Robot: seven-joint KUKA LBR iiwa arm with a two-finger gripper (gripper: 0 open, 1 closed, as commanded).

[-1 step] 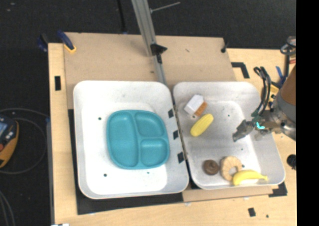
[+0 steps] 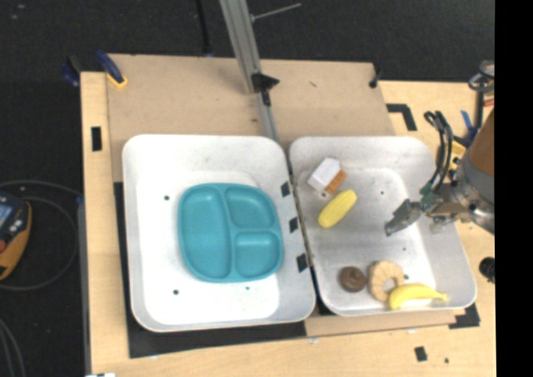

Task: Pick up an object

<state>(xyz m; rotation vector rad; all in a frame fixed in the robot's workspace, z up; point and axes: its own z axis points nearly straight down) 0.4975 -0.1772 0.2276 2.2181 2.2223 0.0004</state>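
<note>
Hovering at the frame's right over the right bin (image 2: 416, 151), the pincer (image 2: 398, 220) grasps nothing; whether it is released or clenched I cannot tell. Corn (image 2: 336, 209) lies left of it, banana (image 2: 416, 295) below.

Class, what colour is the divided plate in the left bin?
Teal-blue: the divided plate shows best in the camera view, lying in the left bin.

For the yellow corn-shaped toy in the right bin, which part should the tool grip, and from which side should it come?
Grip the yellow corn-shaped toy across its narrow middle, coming straight down from above. It lies flat and slanted, with bare floor of the right white bin along both long sides; the white-and-orange block crowds its upper end.
</note>
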